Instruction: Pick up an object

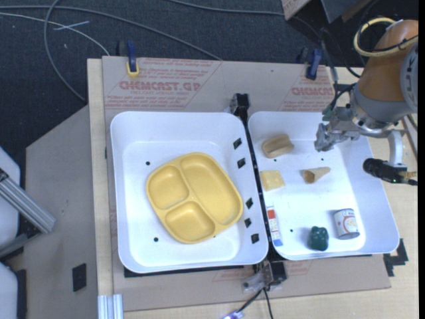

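Near edge of the right bin [372,244]: dark green lumpy object [319,238] close to the front wall, small can [345,222] with a red and white label just to its right, the two apart. A narrow red and white tube [271,223] lies lengthwise along that bin's left wall.

Left bin [126,178]: yellow divided tray [193,197] with three compartments sits roughly mid-bin, turned at an angle, flat on the floor.

Mid right bin: pale yellow square block [271,180] near the left wall. To its right, apart from it, a small tan wedge [316,174].

Further back: tan oblong piece [277,145], tilted, near the back-left of the right bin.

Hand [323,141] is over the back part of the right bin, right of the tan oblong piece and above the tan wedge in frame. Nothing visible between its fingers. Can't tell how far open they are, detail too small from this angle. Not touching any of the objects as far as visible.

Arm [385,72] comes in from the right, orange band above the wrist, yellow cable loop on top.

Far side: brown cardboard sheet [166,78] with red print under both bins on the tabletop [60,171], blue clamps [132,60] at its back edge. Grey cables [60,18] on the dark floor beyond.
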